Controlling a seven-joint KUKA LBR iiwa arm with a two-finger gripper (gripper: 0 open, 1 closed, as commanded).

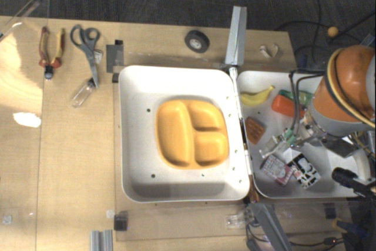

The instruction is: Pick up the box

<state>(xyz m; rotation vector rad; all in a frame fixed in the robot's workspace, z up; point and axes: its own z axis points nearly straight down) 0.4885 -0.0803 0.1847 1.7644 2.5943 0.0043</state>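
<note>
Claw (pixel 292 137) sits low in the right bin (pixel 258 185), under the grey arm (pixel 346 100) with its orange band; whether it is open or closed cannot be told, metal parts too small and cluttered. Just near-left of it lies the box (pixel 275 168), small, pinkish-grey printed pack, flat on the bin floor, close below the claw tip but contact unclear. Touching the box on its right is a black-and-white printed pack (pixel 304 170). Left of the claw, a brown ridged snack-like item (pixel 255 129) by the bin's left wall. Far side of the bin: yellow banana (pixel 257 96) and an orange-red item (pixel 283 104) with something green beside it. Left bin (pixel 135 126) holds a yellow three-compartment tray (pixel 192 133), centered. On the bench (pixel 59 173) far left: scissors (pixel 88 47), red-handled pliers (pixel 50 50); a black tape roll (pixel 197 41) beyond the left bin.
</note>
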